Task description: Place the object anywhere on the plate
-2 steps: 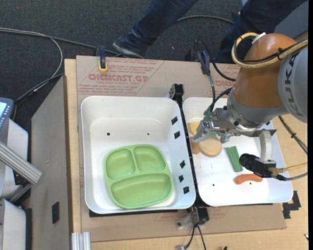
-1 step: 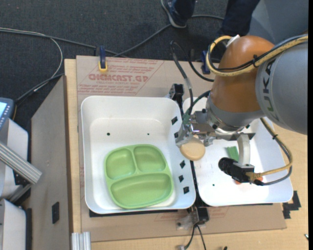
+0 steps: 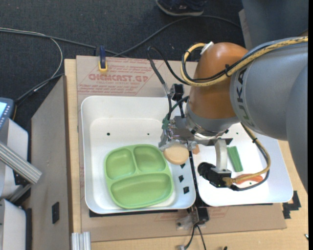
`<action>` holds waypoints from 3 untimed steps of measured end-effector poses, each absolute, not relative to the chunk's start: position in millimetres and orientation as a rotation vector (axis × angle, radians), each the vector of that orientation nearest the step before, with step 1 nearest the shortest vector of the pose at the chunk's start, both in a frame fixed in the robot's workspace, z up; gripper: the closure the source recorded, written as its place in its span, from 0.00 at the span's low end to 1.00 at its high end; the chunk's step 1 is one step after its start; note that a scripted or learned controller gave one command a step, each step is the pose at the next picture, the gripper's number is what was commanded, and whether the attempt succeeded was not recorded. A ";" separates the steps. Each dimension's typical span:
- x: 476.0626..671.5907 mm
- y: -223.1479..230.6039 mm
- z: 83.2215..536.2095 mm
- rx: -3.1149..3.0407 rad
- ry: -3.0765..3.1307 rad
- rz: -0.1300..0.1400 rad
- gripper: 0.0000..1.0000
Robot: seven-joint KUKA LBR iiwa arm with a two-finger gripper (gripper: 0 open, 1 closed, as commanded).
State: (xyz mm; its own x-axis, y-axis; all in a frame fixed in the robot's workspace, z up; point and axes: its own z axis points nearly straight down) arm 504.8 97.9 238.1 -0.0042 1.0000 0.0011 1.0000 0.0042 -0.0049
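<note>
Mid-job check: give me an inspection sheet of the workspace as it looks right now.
Surface: left bin and right bin, both white, on printed cardboard.
Job's things: green divided plate in left bin; tan round object at the plate's upper right rim, in no compartment.
Clutter: green block in right bin.
Grippers: end effector just above the tan object; grip unclear.
Cables: black cables on the floor behind the bench.
Surroundings: dark floor; blue clamp on the cardboard's far edge.
</note>
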 end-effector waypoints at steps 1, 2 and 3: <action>496.1 140.6 221.5 -2.213 -2.223 0.006 1.00; 494.2 156.1 216.0 -2.216 -2.221 0.005 1.00; 494.5 155.5 216.4 -2.218 -2.220 0.004 0.00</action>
